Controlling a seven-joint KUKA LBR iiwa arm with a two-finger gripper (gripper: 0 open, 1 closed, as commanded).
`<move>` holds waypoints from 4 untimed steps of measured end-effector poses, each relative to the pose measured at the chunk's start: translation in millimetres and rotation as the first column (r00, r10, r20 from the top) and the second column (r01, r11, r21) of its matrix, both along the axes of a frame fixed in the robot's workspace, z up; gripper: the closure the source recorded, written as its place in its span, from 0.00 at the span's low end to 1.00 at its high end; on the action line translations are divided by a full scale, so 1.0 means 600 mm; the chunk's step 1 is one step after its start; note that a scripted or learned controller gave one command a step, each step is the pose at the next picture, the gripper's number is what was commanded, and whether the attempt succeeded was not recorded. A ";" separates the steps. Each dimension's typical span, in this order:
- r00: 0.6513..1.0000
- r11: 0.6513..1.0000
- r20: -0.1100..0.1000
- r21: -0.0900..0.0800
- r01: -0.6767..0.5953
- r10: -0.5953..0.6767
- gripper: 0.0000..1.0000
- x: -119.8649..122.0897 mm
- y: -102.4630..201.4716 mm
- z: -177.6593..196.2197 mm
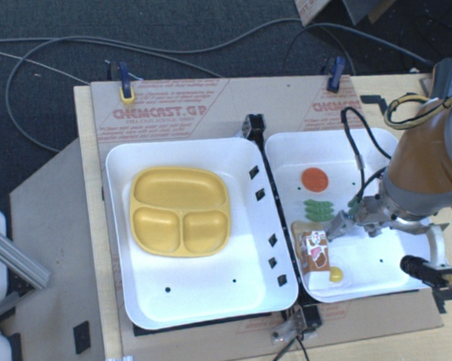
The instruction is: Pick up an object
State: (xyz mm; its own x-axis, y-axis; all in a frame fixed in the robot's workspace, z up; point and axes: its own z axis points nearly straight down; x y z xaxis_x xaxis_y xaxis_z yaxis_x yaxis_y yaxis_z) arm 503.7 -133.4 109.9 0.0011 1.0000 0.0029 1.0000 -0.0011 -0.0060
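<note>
We take the small packet point(316, 250) with the red and white print as the likely thing to pick, and we use it as our landmark: it lies flat on the floor of the right bin point(386, 269), close to that bin's left wall. Just below the packet is a small yellow piece point(336, 275), above it a green item point(318, 208), and further above an orange round disc point(314, 180). All of them rest on the bin floor, so we judge that nothing is lifted yet and the grasp is not done. The gripper point(339, 226) is low, just right of the packet's upper end, and how wide the claw stands we cannot tell. Far left of the packet, the left bin point(218, 292) carries a yellow divided tray point(180, 210).
</note>
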 end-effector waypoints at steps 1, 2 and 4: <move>1.000 1.000 0.005 0.000 0.000 0.000 0.00 0.002 0.000 -0.039; 1.000 1.000 0.007 -0.001 0.000 0.000 1.00 0.002 0.000 -0.021; 1.000 1.000 0.014 -0.005 -0.003 0.003 1.00 0.009 0.005 0.192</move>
State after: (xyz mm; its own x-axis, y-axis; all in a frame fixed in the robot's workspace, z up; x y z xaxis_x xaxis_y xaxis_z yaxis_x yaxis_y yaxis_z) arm 509.4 -130.7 225.0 -0.0020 1.0000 -0.0016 1.0000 0.0020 0.0080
